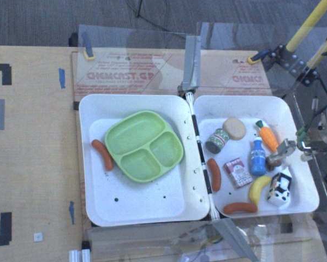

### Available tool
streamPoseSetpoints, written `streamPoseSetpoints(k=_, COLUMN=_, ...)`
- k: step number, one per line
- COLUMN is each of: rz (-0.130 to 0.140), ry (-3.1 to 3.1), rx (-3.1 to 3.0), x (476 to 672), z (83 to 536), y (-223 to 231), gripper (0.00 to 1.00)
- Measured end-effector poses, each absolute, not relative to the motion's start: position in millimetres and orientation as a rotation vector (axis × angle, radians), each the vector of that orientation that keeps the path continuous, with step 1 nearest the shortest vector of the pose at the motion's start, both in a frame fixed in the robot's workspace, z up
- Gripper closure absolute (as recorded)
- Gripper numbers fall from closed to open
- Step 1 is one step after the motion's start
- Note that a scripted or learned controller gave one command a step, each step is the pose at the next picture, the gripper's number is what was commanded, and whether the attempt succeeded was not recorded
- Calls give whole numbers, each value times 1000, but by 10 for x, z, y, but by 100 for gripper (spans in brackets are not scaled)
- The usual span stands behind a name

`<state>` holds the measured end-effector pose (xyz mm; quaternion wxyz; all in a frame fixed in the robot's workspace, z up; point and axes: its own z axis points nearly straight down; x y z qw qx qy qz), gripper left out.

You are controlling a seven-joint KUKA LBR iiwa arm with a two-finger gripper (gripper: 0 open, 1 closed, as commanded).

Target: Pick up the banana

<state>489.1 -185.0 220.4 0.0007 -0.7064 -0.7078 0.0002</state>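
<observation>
The yellow banana (259, 188) lies in the right bin (301, 120) near its front, curved, between a red box (238, 172) and a black-and-white carton (280, 189). A small grey gripper (280, 154) pokes in over the bin's right side. It sits just right of a blue bottle (257, 156), above and to the right of the banana and apart from it. Nothing is seen held in it.
The right bin also holds a carrot (268, 136), a tan round piece (235, 128), a can (218, 141) and two sausages (214, 174) (240, 207). The left bin (92, 190) holds a green divided plate (144, 145) and a sausage (102, 154).
</observation>
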Motion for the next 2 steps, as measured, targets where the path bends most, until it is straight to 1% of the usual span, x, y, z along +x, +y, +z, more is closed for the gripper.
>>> streamPoseSetpoints(k=1, rz=-16, ry=-1991, rx=-2453, x=4846, z=1191, y=-1625, gripper=0)
streamPoseSetpoints(k=2, rz=-24, ry=-2362, rx=-2106, x=4884, z=939, y=-1423, gripper=0)
